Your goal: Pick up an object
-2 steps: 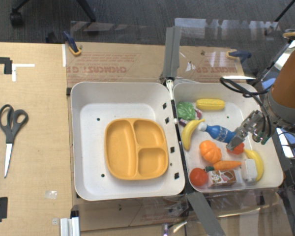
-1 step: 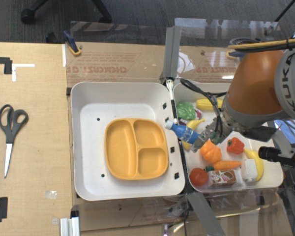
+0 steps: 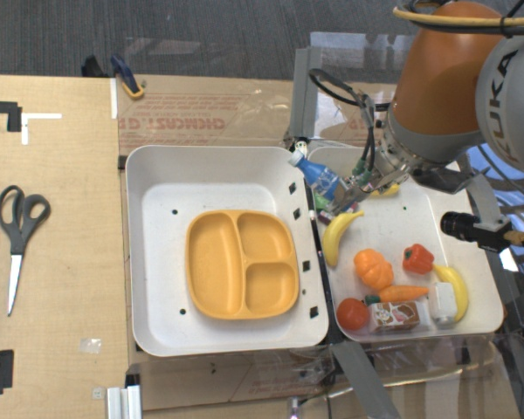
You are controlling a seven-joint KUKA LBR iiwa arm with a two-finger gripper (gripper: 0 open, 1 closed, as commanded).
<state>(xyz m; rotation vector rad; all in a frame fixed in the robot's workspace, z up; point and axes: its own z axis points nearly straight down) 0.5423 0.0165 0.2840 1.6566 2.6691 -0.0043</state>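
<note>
Two white bins side by side on the bench; left bin [image 3: 148,260] holds a yellow divided plate [image 3: 243,263], right bin [image 3: 485,317] holds the toy food. The arm reaches in from the right with its gripper [image 3: 360,184] low over the right bin's far-left corner, just beside a small blue bottle [image 3: 315,175] that lies tilted against the wall between the bins.

Fingers: cannot tell how they stand (wrist bulk and cables hide the tips). Nothing visibly between them.

Bottle looks the likeliest target, being nearest the gripper. Judging by look: light plastic, stiff, smooth and rounded, so apt to roll or squirt out of a pinch. Best hold would be across the body's middle, not the white cap end. Its place hard against the wall leaves little room for a finger on that side.

Other candidates, nearer the front:
- yellow banana [image 3: 336,233], just below the bottle; curved, probably hollow plastic, easy across the middle.
- orange pumpkin [image 3: 374,268]; round, slippery.
- red pepper [image 3: 417,257], carrot [image 3: 402,294], tomato [image 3: 353,313], small carton [image 3: 395,316], second banana [image 3: 454,288], clustered close, some touching.

Scissors [image 3: 17,234] lie on the bench at far left, well apart.
</note>
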